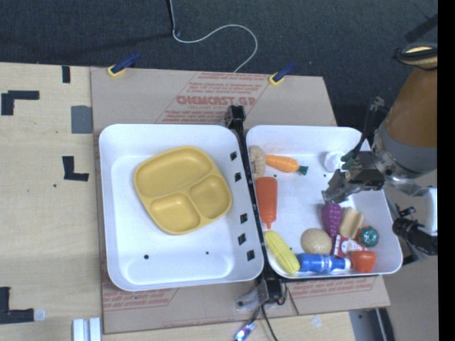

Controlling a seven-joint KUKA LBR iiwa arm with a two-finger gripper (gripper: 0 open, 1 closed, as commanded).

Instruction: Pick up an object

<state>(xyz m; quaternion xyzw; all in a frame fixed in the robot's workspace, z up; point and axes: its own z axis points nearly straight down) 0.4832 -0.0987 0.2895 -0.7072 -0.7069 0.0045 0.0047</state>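
The right bin [313,135] holds several toy foods. A small orange carrot [282,164] lies near its back and a longer orange-red carrot [266,199] along its left wall. A corn cob [281,252], a blue bottle [321,263] and a red piece [362,260] line the front. A tan potato [316,241], a purple piece [332,217], a tan piece [350,224] and a teal ball [367,236] sit mid-right. My gripper [338,192] hangs just above and behind the purple piece, with nothing visibly in its grasp.
The left bin [117,247] carries a yellow divided plate [183,189]. A small white object [333,160] and a beige piece [256,160] lie near the right bin's back. Black clips run along the wall between the bins. A white cable loops behind the bench.
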